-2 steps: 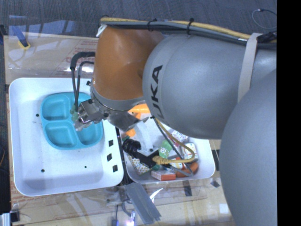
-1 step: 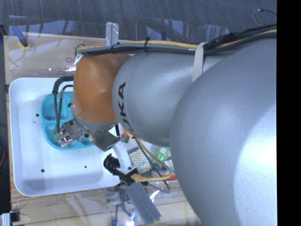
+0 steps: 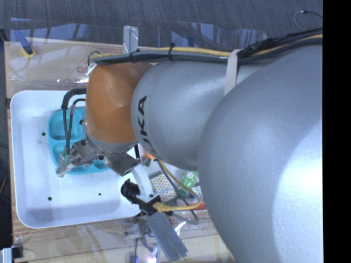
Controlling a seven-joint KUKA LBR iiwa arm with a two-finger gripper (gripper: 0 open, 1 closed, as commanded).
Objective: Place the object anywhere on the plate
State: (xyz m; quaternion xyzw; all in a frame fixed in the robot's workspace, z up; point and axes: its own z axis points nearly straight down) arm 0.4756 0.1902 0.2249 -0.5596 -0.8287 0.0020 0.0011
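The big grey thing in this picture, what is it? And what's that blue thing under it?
The big grey thing is a robot arm with an orange band near its wrist. The camera is fixed above a bench and looks down at a slant, so the arm, reaching in from the right, looks huge and blocks much of the view. At its end is the gripper, the part that grabs things. It is low over a blue plate, which lies in a shallow white bin. I cannot tell whether the gripper is holding anything, because it is too small and dark to see clearly. Some colourful things peek out beside the arm, but they are mostly hidden. Black and yellow cables run along the arm.
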